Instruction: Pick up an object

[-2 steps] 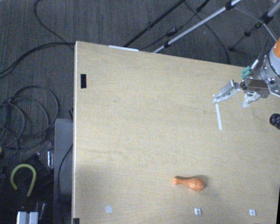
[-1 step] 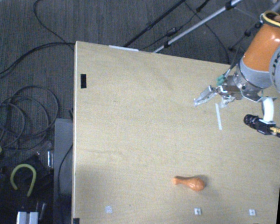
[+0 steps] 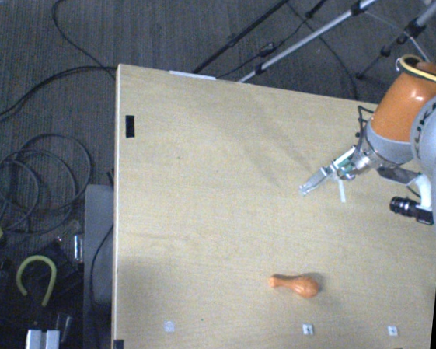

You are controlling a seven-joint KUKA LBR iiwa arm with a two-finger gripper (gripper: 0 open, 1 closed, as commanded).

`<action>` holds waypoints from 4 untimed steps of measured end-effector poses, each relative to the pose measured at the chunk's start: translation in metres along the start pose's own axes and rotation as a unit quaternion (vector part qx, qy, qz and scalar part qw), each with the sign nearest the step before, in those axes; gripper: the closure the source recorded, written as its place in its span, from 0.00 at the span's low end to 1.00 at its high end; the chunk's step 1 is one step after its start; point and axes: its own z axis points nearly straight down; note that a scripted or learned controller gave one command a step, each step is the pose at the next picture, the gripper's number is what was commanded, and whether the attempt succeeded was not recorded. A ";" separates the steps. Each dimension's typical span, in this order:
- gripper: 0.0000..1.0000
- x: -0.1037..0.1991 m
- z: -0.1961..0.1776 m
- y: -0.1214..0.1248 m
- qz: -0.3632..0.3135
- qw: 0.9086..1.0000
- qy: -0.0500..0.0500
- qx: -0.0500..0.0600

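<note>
An orange, pear-shaped object (image 3: 296,284) lies on its side on the tan bench top (image 3: 199,207), toward the front right. My gripper (image 3: 324,194) hangs at the right, well behind the object and apart from it. Its two thin fingers (image 3: 311,185) are spread apart, and nothing is between them. The grey arm with its orange band (image 3: 404,105) comes in from the upper right.
Small dark and white markers (image 3: 307,329) dot the bench near its front edge, and a black one (image 3: 129,126) sits at the left edge. Cables and tools (image 3: 28,265) lie on the floor left of the bench. Tripod legs (image 3: 313,24) stand behind it.
</note>
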 end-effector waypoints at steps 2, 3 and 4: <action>0.00 0.004 0.017 0.003 -0.043 0.999 -0.001 0.000; 1.00 0.004 0.007 0.003 -0.042 0.999 -0.001 -0.001; 1.00 0.049 -0.075 0.029 -0.021 1.000 0.000 -0.001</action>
